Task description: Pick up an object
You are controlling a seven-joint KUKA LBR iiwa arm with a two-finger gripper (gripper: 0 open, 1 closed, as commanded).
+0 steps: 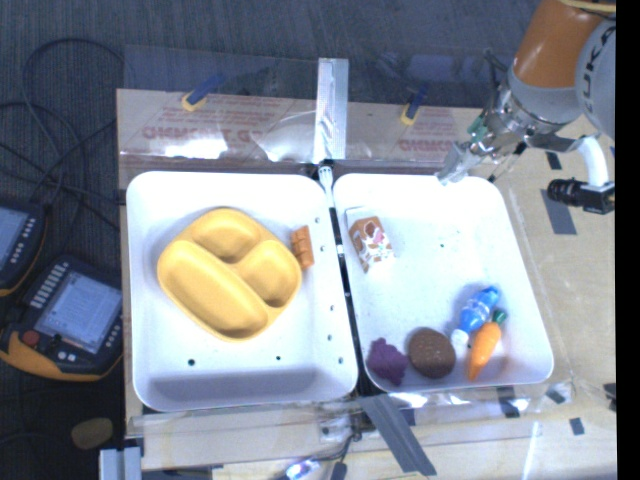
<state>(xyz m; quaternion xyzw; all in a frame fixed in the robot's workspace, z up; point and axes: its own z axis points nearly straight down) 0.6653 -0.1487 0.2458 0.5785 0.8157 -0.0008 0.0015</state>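
The yellow bread-shaped toy (230, 271) fills much of the left bin (150, 368); bulky and smooth, it looks too wide to pinch. In the right bin (440, 243), the small box (370, 242) lies alone near the divider with open room, its flat sides inviting a grip. The gripper (465, 163) hovers at the bin's far rim; whether it is open I cannot tell

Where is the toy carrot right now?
The carrot lies in the right bin, near its front right corner, just below the blue bottle and right of the brown ball.
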